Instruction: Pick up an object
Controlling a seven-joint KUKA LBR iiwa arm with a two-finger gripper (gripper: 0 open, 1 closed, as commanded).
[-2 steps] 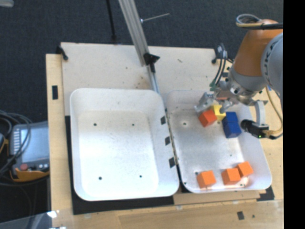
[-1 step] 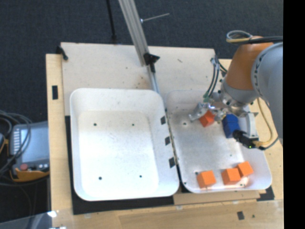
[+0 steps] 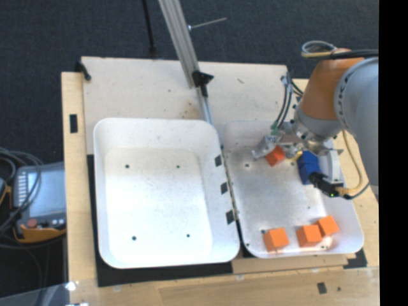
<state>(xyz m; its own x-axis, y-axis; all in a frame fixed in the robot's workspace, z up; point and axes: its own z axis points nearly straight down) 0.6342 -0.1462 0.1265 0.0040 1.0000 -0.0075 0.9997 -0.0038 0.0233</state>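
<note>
My gripper [image 3: 276, 150] hangs over the back part of the right bin [image 3: 280, 196], below the arm's orange band. A small orange block [image 3: 275, 157] sits between its two grey fingers [image 3: 262, 150], and the gripper looks shut on it. Three more orange blocks lie along the bin's front edge: one at the left [image 3: 276, 238], one in the middle [image 3: 310, 234] and one at the right [image 3: 328, 225]. They are well apart from the gripper.
The left bin [image 3: 108, 139] stands beside the right one, with a low divider between them. A slanted metal rail [image 3: 182, 37] rises behind the bins. A blue part and cables [image 3: 308, 167] hang off the wrist on the right. A control pendant [image 3: 35, 203] lies at far left.
</note>
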